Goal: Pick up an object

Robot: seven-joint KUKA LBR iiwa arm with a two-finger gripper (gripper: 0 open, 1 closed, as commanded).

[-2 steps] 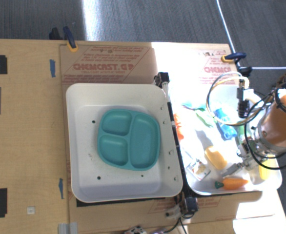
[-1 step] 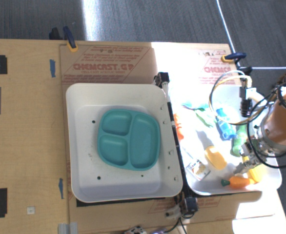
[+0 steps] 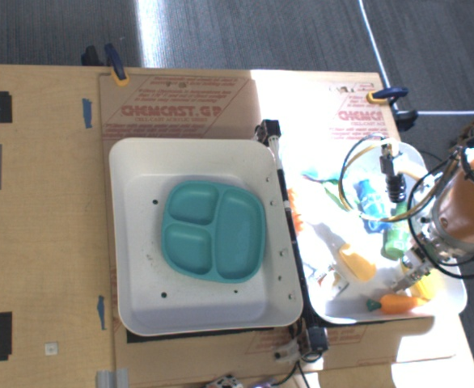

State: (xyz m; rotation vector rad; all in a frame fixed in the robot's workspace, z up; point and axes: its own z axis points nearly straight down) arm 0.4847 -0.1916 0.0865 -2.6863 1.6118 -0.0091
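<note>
Over right bin (image 3: 439,318) | hand (image 3: 411,275) state unclear | smooth teal three-part plate (image 3: 214,230) left

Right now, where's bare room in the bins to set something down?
Left bin: bare floor rings the teal divided plate, widest along its left and near edges. Right bin: crowded by the arm; small bare patch at its far-left corner.

"CHEMCAST GP" is being shown in red print on the brown cardboard sheet (image 3: 180,103) behind the left bin, kinda faded. The same red "CHEMCAST" is being repeated on the sunlit sheet (image 3: 358,115) behind the right bin, rest too washed out
</note>
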